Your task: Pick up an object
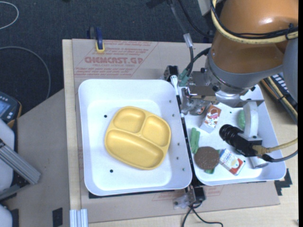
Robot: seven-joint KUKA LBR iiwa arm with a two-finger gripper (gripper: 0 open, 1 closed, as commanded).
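My gripper (191,104) hangs low over the far left corner of the right bin (271,173), close to the wall between the two bins. The big grey and orange arm (251,37) covers most of that bin's far side. Just right of the gripper stands a small red and white carton (211,117). Nearer the front lie a green strip (194,140), a brown round disc (207,158) and a second small carton (231,163). A green and white thing (249,119) lies at the right. I see nothing between the gripper and the bin floor.
The left bin (90,126) holds a yellow divided plate (137,137) in its middle. Both bins rest on a cardboard sheet (113,58). A blue clamp (99,39) sits at the sheet's far edge, and cables run across the dark floor behind.
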